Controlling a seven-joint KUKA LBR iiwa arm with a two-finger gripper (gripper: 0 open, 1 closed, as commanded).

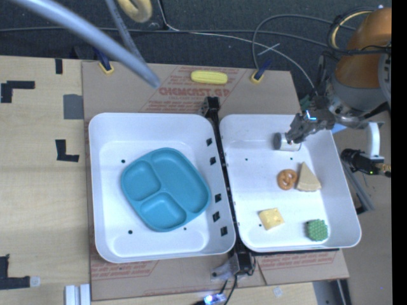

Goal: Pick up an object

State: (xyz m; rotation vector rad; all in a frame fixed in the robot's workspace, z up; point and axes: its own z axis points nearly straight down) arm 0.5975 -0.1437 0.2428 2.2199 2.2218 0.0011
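Note:
The right bin (331,170) holds a small brown pretzel (287,180), a tan wedge like a bread slice (309,178), a yellow cheese cube (271,218) and a green textured piece (317,230). My gripper (290,140) hangs over the upper part of this bin, above and slightly left of the pretzel. I see nothing held in it.
The left bin (108,138) holds a blue divided plate (165,188). A yellow banana-shaped toy (208,77) lies on the cardboard behind the bins. Cables run across the dark back area, and a grey bar (82,24) crosses the top left.

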